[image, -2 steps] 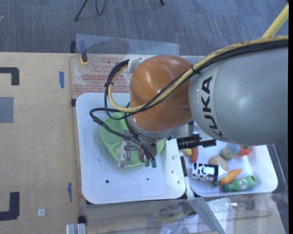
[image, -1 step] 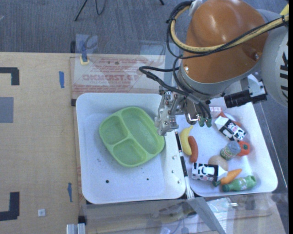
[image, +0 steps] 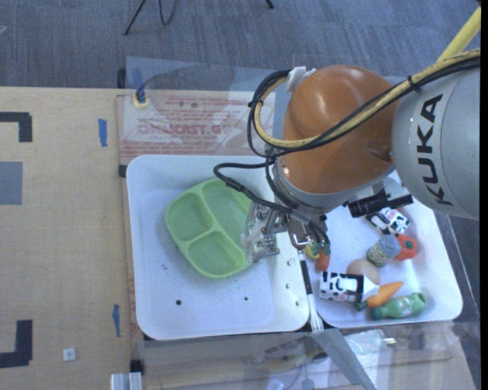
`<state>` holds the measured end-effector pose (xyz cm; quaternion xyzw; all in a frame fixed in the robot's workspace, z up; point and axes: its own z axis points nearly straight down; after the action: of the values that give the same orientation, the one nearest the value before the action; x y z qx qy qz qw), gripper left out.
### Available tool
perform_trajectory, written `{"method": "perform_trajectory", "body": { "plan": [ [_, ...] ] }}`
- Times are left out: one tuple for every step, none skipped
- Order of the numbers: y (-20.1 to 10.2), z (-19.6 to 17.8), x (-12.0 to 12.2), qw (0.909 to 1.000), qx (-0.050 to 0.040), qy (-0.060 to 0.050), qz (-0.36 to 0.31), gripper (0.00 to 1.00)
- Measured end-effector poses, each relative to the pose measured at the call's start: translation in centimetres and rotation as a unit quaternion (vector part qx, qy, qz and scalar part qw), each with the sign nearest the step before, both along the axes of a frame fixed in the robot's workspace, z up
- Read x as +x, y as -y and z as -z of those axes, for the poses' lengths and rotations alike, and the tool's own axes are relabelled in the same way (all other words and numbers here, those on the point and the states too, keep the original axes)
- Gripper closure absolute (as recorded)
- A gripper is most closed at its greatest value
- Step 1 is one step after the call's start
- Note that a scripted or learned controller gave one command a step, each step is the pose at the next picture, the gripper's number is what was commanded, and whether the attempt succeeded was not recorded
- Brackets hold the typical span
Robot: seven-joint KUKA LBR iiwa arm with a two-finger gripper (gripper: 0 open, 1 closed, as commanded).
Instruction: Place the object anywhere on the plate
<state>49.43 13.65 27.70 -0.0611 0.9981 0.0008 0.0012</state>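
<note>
Plate (image: 207, 227) sat green in the left bin (image: 152, 297); the arm (image: 358, 129) leaned over its right edge, claw (image: 261, 236) hanging there.

Floor (image: 69, 38) along the top edge: grey-blue carpet w/ faint ribbing. Thin dark legs, maybe a tripod (image: 152, 14), stand on it near top centre. Bench top (image: 61, 228) is light plywood, filling the left side; black tape corner marks (image: 21, 126) at its left edge, short blue tape strips (image: 102, 132) nearer its middle. Clear plastic sheet w/ faded red print (image: 183, 129) lies at the bench's back edge. Light even, soft, no hard shadows.
</note>
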Motion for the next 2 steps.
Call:
{"method": "perform_trajectory", "body": {
  "plan": [
    [0.0,0.0,0.0,1.0000,0.0001,0.000,0.000,0.00],
    [-0.1,-1.1,0.2,1.0000,0.0014,0.003,0.001,1.00]
  ]
}}
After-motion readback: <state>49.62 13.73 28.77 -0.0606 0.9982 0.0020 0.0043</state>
